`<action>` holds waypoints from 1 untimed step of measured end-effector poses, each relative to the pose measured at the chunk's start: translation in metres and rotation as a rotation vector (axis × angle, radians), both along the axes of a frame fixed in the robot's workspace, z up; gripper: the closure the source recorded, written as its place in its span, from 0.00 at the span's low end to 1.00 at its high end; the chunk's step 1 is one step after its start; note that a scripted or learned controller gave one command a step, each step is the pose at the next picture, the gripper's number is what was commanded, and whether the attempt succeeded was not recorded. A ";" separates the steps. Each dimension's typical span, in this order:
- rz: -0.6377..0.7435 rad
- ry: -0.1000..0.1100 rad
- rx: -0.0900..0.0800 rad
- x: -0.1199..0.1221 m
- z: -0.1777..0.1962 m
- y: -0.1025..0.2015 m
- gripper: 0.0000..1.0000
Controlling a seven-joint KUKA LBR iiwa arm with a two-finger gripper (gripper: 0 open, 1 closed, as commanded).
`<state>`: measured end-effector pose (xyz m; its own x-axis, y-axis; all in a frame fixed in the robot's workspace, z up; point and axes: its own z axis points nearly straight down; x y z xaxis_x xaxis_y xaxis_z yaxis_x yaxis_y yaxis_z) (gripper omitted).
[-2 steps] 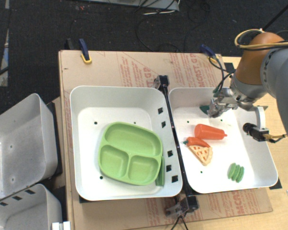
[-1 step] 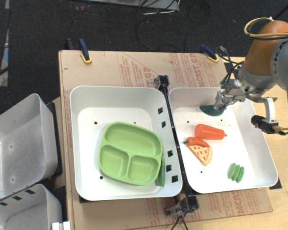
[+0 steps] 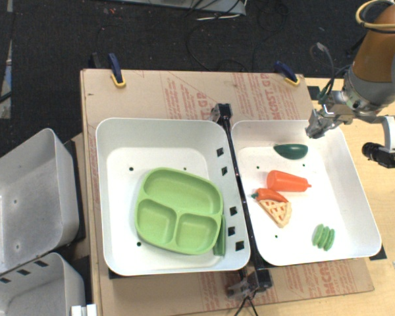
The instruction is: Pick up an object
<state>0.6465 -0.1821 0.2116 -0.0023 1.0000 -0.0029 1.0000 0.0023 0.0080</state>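
Cardboard bench [image 3: 158,91], left bin [image 3: 112,133] with green tray [image 3: 179,210], right bin [image 3: 355,170] with carrot [image 3: 288,181]

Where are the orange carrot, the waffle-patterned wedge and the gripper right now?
orange carrot [image 3: 288,181], camera view, middle of its body.
waffle-patterned wedge [image 3: 277,211], camera view, centre of its gridded face.
gripper [image 3: 314,131], camera view, its tip above the right bin's far edge.

The arm [image 3: 380,38] runs off the right edge; tool [image 3: 316,129] fingers indistinct.
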 end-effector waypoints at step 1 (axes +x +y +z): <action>0.000 0.005 0.002 0.001 0.006 0.000 1.00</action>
